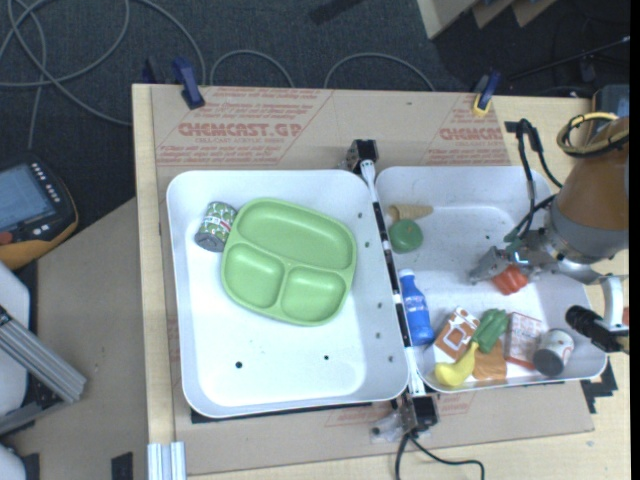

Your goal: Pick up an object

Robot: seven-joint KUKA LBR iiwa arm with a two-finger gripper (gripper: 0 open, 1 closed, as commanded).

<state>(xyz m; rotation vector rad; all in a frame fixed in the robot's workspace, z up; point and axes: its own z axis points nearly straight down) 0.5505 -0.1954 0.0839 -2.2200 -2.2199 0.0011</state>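
Apparently Going for the Red Piece in the Right Bin

Lowest in the frame, along the bottom edge of the right bin (470, 178), the clutter is thickest: a banana (455, 371), a small carton (456, 332), a green pepper (491, 328) and a can (553, 349) lie touching or just beside one another. Packed like that, each would be awkward to take without nudging a neighbour. A blue bottle (414, 309) lies lengthwise against the bin's left wall, also a poor target so close to the rim.

Above that heap, in the middle right of the frame, a red piece (511, 281) lies somewhat apart from the rest. The gripper (503, 265) is down low right at it, the arm reaching in from the right edge. My reading is that the program chose this piece because open floor around it leaves room to come down. Whether the gripper is released or clenched, I cannot tell; the wrist hides too much, and I cannot say the piece is grasped.

Higher up, a green ball (405, 235) and a beige scrap (410, 211) lie near the left wall, well clear of the gripper.

Across the divider, the left bin (290, 368) bears a green tray (288, 261) with a small roll (214, 225) touching its upper left corner. Two blue clamps (187, 80) at the top of the frame pin the board, likely so nothing shifts.
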